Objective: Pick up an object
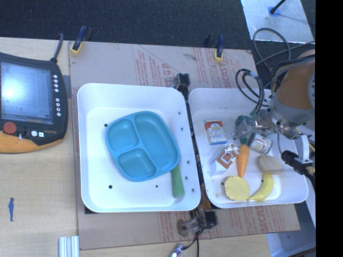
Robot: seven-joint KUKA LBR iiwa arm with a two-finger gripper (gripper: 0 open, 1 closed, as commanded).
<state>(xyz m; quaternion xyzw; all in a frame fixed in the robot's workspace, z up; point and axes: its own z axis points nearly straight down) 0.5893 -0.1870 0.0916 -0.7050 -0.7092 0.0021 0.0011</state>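
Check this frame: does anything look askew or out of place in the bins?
One thing: a green stick in the left bin lies partly tucked under the blue divided plate. The toy food in the right bin is jumbled, nothing spilled.

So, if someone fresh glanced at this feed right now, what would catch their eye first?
Probably the blue divided plate, lying in the left bin with a green stick-like piece at its lower right edge. Next, the food clutter in the right bin: an orange carrot, a banana and a yellow round slice, with the claw low at the carrot's top end.
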